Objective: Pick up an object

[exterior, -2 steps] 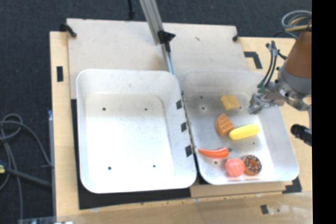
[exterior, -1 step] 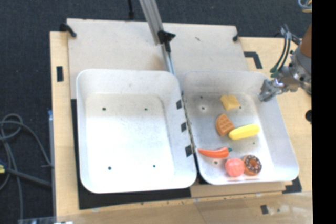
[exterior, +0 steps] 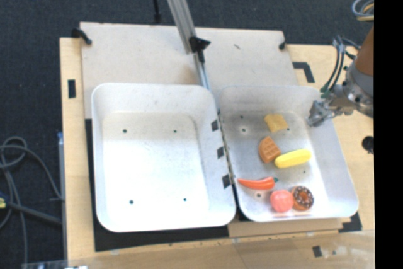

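The gripper (exterior: 317,114) hangs at the upper right edge of the right bin (exterior: 334,164), low over the rim, and whether it is open or shut cannot be told from this angle. Nothing shows in its grasp. The arm (exterior: 360,75) comes in from the right side of the table (exterior: 72,135).

All the objects sit inside that right bin, to the left of and below the gripper. Closest is the yellow block (exterior: 276,122), just left of the gripper and apart from it. Below that lies the waffle piece (exterior: 269,150), touching the yellow banana (exterior: 293,158) at its right. Further down, the orange carrot (exterior: 255,183) lies by the bin's left wall, and the pink ball (exterior: 282,201) sits right beside the chocolate donut (exterior: 303,198) near the front edge.

The left bin (exterior: 157,154) stands alongside.
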`<state>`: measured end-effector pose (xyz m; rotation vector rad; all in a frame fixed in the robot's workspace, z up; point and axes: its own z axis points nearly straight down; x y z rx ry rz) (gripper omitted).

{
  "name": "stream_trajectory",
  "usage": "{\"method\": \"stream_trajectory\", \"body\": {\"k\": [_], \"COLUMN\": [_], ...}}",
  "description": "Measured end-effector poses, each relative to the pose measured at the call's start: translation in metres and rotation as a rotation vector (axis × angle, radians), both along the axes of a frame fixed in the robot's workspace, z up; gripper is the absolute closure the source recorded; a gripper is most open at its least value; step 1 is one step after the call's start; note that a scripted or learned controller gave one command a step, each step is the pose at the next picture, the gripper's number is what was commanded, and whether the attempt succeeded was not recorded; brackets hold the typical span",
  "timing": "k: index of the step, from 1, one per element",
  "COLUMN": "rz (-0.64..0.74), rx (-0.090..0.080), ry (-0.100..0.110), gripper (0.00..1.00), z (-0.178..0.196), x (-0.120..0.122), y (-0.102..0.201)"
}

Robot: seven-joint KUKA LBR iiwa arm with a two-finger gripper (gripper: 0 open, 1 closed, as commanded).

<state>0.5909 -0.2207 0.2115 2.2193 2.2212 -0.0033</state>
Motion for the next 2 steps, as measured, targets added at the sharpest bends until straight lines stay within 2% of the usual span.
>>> {"method": "stream_trajectory", "body": {"k": [2], "rz": [0.007], "rx": [0.005], "ry": [-0.002], "gripper": [1.0], "z": [0.023], "x": [0.006], "y": [0.111]}}
